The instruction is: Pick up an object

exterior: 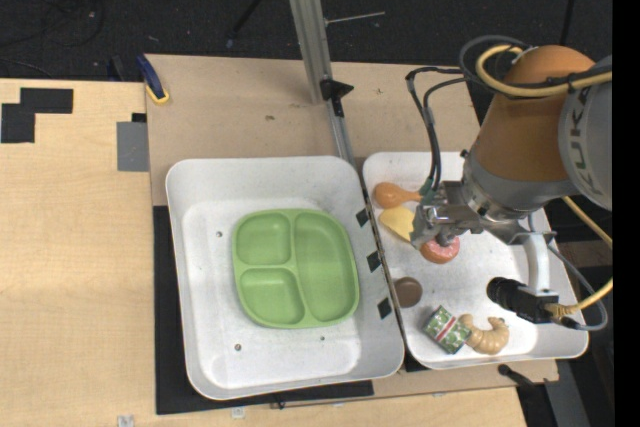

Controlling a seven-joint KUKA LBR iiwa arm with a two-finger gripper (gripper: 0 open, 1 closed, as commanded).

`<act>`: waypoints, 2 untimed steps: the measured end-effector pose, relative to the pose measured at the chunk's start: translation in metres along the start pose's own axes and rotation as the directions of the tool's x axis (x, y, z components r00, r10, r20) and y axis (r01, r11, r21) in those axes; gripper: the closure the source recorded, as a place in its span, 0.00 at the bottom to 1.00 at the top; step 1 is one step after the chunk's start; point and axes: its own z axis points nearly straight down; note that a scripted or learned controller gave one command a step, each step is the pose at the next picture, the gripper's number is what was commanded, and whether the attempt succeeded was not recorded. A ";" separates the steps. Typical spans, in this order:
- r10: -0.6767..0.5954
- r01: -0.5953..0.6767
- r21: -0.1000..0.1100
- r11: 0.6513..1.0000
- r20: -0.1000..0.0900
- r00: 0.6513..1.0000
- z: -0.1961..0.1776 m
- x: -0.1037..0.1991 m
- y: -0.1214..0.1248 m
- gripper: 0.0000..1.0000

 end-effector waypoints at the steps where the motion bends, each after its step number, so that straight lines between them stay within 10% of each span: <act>1: 0.002 -0.002 0.001 1.000 0.001 1.000 -0.005 0.046 0.006 1.00; 2: 0.001 -0.001 0.001 1.000 0.001 1.000 -0.003 0.097 0.021 1.00</act>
